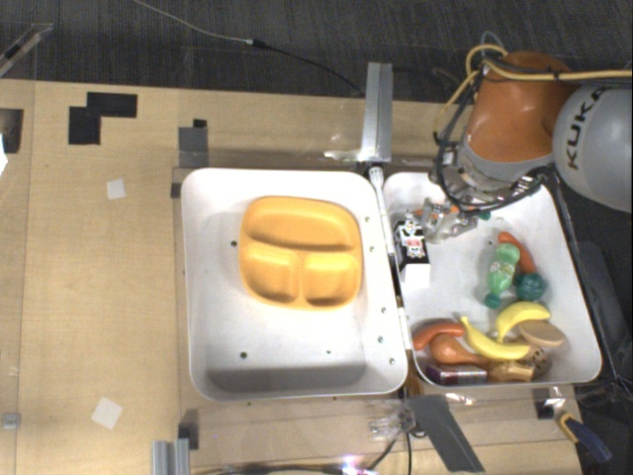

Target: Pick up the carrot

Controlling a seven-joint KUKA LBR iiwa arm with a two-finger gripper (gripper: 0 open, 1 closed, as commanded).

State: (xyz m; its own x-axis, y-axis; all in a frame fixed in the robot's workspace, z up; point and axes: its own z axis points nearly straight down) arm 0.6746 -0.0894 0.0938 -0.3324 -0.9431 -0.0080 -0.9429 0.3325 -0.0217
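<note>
My gripper (435,221) over right bin (574,265), grip state unclear. Two bins; one yellow tray (300,250); two bananas (499,334); one carrot (516,249). Wooden table (89,295), dark carpet (247,8).

carrot (518,248) | orange, slim | lying slanted | right bin, far right side | partly hidden behind green toy (501,270)

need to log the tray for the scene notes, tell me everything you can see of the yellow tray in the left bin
The yellow tray is a rounded-corner dish that looks like glossy plastic, divided by raised ridges into three compartments: one long one across the far side and two smaller ones nearer the camera. It lies flat, open side up, near the middle of the left bin, resting on the bin's white floor. All three compartments look bare, and nothing else touches the tray.
</note>
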